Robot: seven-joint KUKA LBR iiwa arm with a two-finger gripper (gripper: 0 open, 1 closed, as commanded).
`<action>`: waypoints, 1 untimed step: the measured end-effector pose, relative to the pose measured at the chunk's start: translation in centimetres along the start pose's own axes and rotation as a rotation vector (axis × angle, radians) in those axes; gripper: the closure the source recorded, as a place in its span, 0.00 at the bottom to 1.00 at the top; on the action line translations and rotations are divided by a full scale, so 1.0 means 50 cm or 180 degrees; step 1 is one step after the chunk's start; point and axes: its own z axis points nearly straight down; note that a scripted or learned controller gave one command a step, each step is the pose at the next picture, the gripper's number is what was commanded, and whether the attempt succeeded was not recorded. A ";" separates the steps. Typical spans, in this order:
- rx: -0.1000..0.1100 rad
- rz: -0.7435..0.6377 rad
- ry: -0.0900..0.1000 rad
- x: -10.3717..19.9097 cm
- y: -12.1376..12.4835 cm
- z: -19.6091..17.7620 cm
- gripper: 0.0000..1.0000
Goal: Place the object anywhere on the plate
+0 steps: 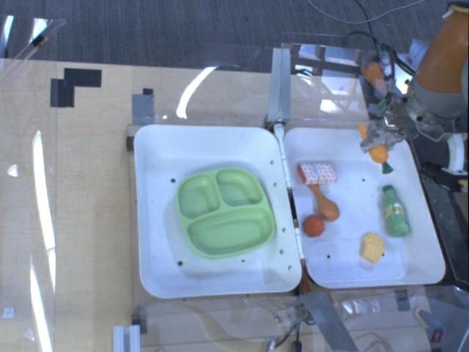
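Observation:
A green plate [226, 213] with three compartments lies in the left white bin [154, 196]. Over the far right corner of the right bin [425, 270], my gripper [379, 142] is shut on a small orange carrot [378, 153]. The carrot's green tip [386, 169] points down and to the right. It hangs just under the fingers, above the bin floor and far to the right of the plate.
The right bin holds a red and white box [317, 172], a brown drumstick-shaped toy [326, 204], a red ball [314, 226], a green bottle [396, 211] and a yellow corn piece [372, 248]. A raised divider [289, 196] separates the bins.

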 end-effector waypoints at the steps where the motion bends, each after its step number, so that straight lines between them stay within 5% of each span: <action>1: 0.0000 -0.0874 0.0010 0.151 0.001 0.033 1.00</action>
